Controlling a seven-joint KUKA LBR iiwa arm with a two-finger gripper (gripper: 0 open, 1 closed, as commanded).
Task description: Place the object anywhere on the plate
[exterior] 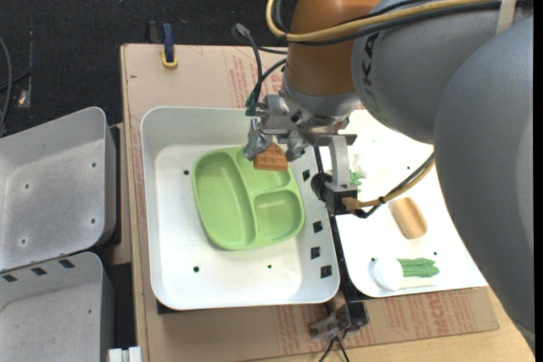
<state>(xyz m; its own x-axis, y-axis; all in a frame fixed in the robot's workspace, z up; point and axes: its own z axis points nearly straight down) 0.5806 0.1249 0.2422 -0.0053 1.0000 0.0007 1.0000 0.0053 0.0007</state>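
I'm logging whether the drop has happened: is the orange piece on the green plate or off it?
Cannot tell: the orange piece sits at the pincer, over the green plate's upper-right rim; contact isn't discernible.

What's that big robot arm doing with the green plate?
The robot's hand is over the far edge of the green plate, which sits in the left white bin. A small orange-brown object sits right at the hand's tip, above the plate's rim; it looks held, ready to be set down. In the right bin lie a tan block and a green toy.
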